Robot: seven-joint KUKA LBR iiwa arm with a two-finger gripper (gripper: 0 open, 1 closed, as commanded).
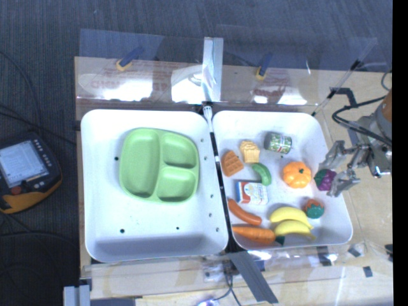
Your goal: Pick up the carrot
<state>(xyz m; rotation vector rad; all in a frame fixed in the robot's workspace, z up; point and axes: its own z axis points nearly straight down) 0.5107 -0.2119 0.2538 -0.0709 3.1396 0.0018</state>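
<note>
Orange carrot [254, 234] lies flat along the right bin's [331, 139] front wall; jaws [338, 171] spread wide

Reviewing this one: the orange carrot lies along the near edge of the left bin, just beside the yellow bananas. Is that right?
Not quite. The camera view shows the orange carrot along the near edge of the right white bin, beside the yellow bananas.

Two white bins, toy food in the right one

The carrot [254, 234] lies along the right bin's [331, 146] six o'clock wall, touching the bananas [292, 221] at its three o'clock and just under a sausage [244, 213]. The gripper [340, 169] hangs over the bin's three o'clock rim, fingers spread, beside a purple piece [325, 179]. A green divided plate [159, 164] sits in the left bin [102, 228].
</note>
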